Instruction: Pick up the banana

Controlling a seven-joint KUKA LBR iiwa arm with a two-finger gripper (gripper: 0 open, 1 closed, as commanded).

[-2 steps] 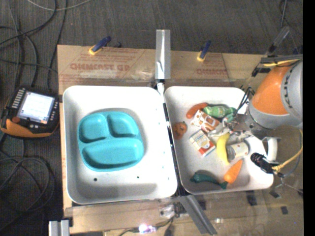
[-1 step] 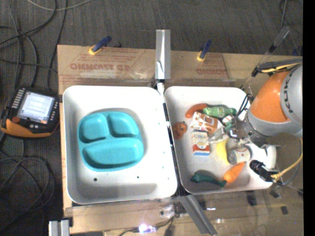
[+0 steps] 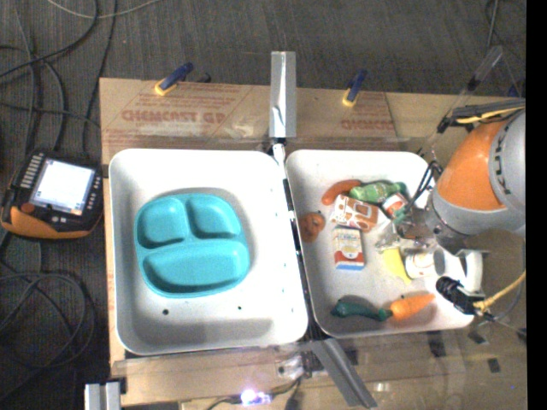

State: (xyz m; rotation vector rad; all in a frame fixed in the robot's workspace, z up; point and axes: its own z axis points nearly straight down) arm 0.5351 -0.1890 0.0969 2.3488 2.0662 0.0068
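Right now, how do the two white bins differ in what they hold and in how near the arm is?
The left bin holds a single turquoise divided tray, while the right bin holds a scatter of small things, among them a toy carrot and a small carton. The arm's gripper hangs over the right bin; the left bin lies well away from it. Both bins are shallow, white and sit side by side.

The arm (image 3: pixel 479 186) covers most of the banana (image 3: pixel 394 265); a small yellow bit peeks out at the right bin's (image 3: pixel 316 314) 3 o'clock side. The end effector (image 3: pixel 416 229) is a blurry dark tangle there. The arm is cut off at the picture's right edge. The little box labels (image 3: pixel 349 250) are too small to read.
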